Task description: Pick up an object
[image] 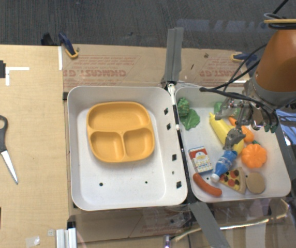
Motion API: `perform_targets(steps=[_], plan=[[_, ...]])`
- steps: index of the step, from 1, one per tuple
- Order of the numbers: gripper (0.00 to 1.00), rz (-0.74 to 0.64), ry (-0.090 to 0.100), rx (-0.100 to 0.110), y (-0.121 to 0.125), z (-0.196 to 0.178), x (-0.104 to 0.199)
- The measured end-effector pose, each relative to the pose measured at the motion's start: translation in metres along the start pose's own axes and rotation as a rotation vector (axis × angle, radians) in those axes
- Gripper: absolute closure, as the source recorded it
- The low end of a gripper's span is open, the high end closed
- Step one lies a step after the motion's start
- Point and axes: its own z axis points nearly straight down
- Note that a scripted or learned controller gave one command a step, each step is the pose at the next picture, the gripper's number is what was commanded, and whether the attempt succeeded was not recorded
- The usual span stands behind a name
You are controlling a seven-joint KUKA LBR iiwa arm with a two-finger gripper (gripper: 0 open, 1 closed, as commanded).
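Blue bottle [225, 164]: lies tilted in the right bin [280, 192], between the red-and-white carton [201, 159] and the orange pumpkin [254, 156]; likely target.
Gripper [234, 139]: hangs just above the bottle's upper end, beside the yellow corn [221, 129]; whether spread or pressed together cannot be told.
Advice: descend straight and close across the bottle's narrow body, not along it.
Obstacles: pizza slice [234, 180], sausage [207, 185] and brown disc [255, 182] crowd the lower end; green leaf [188, 115] lies apart.
Left bin [80, 190]: holds the yellow divided plate [120, 130].
Tabletop [24, 138]: scissors [0, 141] at left.

Scissors [0, 143] on bench, left of L bin [75, 154].
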Motion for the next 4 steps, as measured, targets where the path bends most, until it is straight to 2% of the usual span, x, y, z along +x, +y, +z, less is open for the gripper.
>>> perform_targets(steps=[1, 2, 3, 4], plan=[[0.0, -0.02, -0.004, 0.0, -0.069, 0.105, -0.062], [1.0, -0.022, -0.005, 0.001, -0.068, 0.098, -0.063], [1.0, 0.013, -0.004, 0.0, 0.016, 0.014, -0.088], [1.0, 0.172, 0.0, 0.0, -0.011, 0.115, -0.023]])
